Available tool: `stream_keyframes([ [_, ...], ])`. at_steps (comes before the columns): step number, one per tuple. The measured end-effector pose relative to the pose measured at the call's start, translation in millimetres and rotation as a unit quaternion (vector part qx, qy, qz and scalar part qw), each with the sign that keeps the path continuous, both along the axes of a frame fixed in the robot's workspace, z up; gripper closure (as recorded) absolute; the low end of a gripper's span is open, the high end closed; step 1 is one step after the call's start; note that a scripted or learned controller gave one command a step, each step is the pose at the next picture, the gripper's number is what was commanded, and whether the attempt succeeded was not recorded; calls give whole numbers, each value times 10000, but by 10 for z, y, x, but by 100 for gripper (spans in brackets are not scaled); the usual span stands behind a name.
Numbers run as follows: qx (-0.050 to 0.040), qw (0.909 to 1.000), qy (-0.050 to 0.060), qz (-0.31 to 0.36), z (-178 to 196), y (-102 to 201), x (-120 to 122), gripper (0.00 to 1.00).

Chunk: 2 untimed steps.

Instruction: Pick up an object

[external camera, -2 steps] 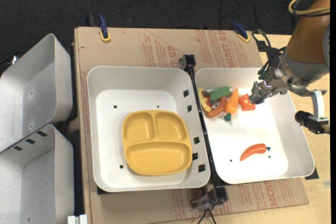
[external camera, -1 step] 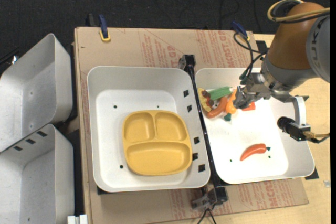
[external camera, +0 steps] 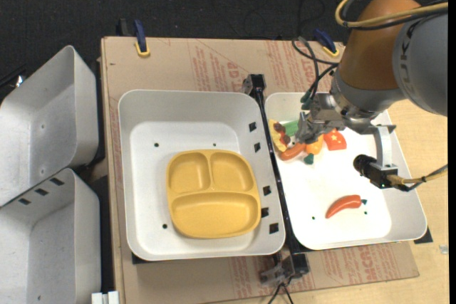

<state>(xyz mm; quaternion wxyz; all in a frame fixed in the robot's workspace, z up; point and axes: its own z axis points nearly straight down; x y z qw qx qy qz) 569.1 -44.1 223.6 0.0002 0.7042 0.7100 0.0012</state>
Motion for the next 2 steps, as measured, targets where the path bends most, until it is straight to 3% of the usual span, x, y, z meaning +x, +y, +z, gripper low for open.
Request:
stream_keyframes([
  [2,2,10000,19,-1,-78,1037,-115,100],
])
